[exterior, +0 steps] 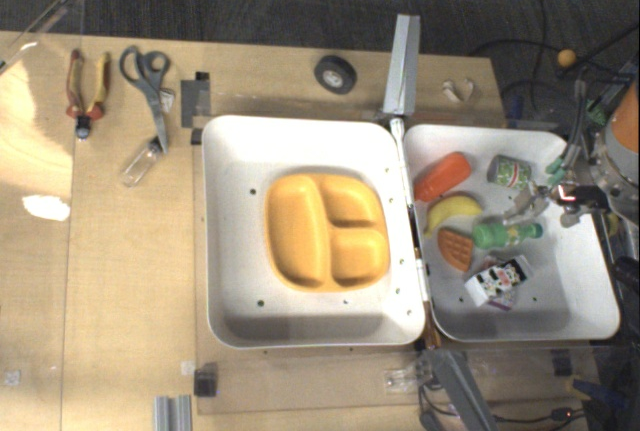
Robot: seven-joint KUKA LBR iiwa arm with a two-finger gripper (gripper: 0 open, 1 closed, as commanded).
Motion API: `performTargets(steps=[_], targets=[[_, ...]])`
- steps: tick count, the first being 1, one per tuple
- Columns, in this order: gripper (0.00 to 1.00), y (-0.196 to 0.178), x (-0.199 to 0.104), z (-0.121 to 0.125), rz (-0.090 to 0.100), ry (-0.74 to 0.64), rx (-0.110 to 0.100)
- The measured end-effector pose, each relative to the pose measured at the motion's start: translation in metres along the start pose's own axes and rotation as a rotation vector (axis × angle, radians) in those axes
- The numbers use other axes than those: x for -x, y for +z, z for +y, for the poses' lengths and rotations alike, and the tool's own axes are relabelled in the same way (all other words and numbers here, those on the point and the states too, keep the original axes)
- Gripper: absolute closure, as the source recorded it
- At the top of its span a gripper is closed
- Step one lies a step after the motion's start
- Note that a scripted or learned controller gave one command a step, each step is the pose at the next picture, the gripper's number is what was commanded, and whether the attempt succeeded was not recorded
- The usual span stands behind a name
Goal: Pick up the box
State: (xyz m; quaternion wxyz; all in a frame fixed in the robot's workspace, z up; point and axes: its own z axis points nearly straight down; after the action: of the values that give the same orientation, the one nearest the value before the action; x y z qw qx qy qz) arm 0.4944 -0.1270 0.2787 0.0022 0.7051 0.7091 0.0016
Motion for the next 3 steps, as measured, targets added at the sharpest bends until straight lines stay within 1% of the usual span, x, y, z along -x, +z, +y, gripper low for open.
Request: performTargets(steps=[1, 2, 3], targets=[[0.00, 0.067, 0.039, 0.050, 0.000, -0.063, -0.001], [0.00, 0.191, 0.074, 0.076, -0.001, 0.115, 0.005], [0.00, 0.188, 0.068, 0.142, -0.001, 0.108, -0.001]])
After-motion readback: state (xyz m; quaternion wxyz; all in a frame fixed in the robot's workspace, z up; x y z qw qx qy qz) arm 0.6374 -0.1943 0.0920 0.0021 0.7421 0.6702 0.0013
